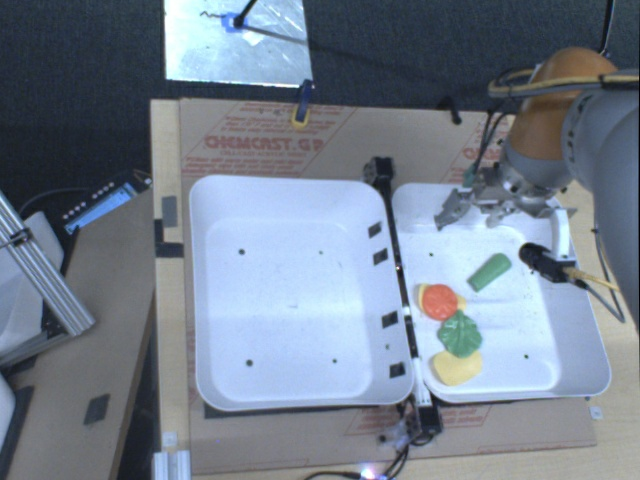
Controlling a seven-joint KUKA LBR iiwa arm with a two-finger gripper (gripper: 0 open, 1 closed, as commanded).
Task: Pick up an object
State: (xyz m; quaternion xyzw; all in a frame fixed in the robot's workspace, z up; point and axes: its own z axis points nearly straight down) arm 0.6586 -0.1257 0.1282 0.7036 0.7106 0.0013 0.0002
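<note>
Hovering gripper [470, 206] over right bin's [580, 368] far edge, fingers spread, holding nothing | green block [489, 271] mid-bin, open floor around | orange [439, 301], green [460, 335], yellow [456, 368] toys along left wall

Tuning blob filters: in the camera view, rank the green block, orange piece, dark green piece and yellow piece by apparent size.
1. Yellow piece
2. Dark green piece and orange piece: too alike to split, and close to the yellow
3. Green block: slimmest
</note>
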